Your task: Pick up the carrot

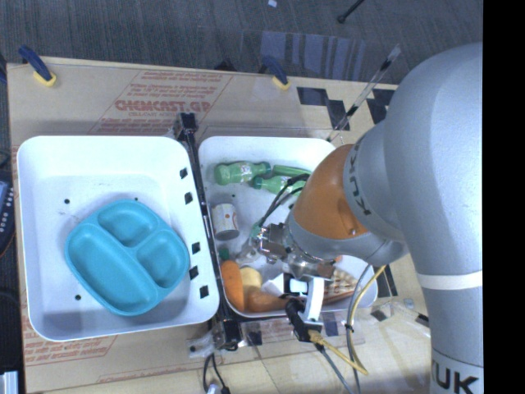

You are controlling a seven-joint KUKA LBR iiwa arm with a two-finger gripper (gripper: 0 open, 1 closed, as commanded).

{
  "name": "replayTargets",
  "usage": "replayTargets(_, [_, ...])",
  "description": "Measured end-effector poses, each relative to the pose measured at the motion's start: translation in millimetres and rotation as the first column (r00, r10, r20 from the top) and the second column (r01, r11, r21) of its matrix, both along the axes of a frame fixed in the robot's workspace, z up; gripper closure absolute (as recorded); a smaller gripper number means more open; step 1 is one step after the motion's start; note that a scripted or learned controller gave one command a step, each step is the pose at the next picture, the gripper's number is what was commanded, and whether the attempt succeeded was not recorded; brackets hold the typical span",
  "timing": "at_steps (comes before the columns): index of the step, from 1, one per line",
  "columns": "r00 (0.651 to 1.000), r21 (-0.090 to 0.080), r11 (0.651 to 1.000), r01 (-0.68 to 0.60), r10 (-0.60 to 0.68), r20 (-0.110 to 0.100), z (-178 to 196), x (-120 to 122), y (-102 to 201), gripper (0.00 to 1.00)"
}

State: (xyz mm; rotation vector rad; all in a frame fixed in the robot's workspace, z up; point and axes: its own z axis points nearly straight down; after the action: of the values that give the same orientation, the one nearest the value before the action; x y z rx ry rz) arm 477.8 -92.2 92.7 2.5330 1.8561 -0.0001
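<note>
The end effector (pixel 277 249) hangs low in the right bin (pixel 246 148), at lower centre of the frame; whether it is open or closed I cannot tell. The carrot (pixel 233 281) lies just lower left of it, seemingly not yet lifted.

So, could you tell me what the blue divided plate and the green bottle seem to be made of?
Blue divided plate: likely moulded plastic, uniform colour, soft satin sheen, rounded compartment edges. Green bottle: probably plastic too, glossy with pale highlights; glass cannot be ruled out.
</note>
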Motion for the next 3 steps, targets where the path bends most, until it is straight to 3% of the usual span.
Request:
replayTargets(1, [0.977, -0.004, 0.977, 0.214, -0.214, 0.02, 3, 5, -2, 0.0])
replayTargets(2, [0.978, 0.001, 0.978, 0.207, -0.207, 0.007, 12, 4, -1, 1.0])
replayTargets(3, [0.976, 0.001, 0.976, 0.217, -0.217, -0.002, 131, 12, -57, 1.0])
